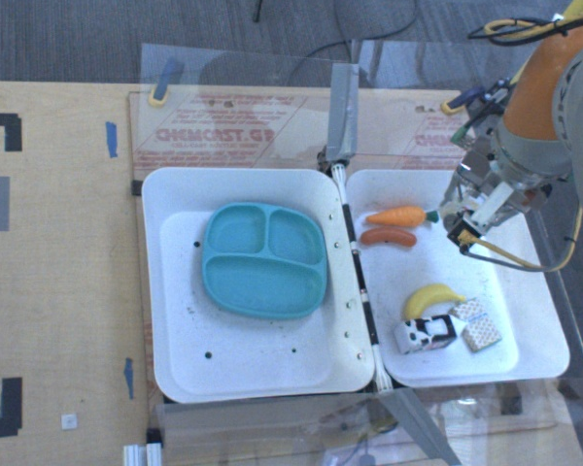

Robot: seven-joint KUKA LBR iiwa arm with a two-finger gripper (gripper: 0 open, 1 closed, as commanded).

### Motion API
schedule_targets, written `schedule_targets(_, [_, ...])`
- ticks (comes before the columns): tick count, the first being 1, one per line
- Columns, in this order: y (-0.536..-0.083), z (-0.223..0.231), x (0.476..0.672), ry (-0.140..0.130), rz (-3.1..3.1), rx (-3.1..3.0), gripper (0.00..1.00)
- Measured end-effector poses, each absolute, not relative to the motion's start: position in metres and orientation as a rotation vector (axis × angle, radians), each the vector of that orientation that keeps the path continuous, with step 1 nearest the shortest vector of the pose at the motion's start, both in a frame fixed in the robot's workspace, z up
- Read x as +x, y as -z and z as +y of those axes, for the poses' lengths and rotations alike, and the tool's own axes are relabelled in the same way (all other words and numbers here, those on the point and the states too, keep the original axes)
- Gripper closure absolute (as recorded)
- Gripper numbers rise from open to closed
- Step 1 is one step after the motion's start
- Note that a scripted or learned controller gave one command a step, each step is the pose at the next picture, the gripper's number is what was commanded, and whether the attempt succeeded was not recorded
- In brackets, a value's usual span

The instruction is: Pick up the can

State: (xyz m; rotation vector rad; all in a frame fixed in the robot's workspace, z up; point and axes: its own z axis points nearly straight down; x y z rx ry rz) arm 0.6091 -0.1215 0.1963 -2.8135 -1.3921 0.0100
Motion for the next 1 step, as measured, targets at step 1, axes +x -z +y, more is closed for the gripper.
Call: schedule_targets(1, [-0.2247, -0.1339, 0.6191, -0.007, -1.652, -2.671, 1.00])
